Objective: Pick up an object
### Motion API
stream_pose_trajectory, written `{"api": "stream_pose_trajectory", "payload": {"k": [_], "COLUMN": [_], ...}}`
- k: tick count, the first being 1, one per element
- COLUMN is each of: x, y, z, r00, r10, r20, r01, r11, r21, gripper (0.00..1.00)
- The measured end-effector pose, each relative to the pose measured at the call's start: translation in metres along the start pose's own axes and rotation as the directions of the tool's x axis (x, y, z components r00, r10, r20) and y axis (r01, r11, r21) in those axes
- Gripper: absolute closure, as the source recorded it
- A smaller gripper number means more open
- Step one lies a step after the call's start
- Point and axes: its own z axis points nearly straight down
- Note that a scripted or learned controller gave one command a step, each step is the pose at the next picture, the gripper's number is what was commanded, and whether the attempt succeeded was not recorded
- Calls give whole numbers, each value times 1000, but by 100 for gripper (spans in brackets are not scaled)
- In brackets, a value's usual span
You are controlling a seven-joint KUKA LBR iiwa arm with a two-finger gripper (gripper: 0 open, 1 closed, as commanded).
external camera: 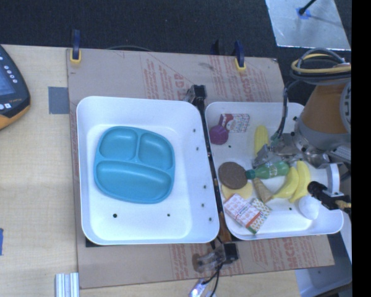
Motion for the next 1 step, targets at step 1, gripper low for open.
{"api": "stream_pose_trajectory", "payload": {"k": [1], "x": [48], "y": [56], "z": [-2], "r00": [1000], "r10": [-12], "r20": [-1], "r01": [12], "r11": [1000], "r21": [-11], "gripper": [0]}}
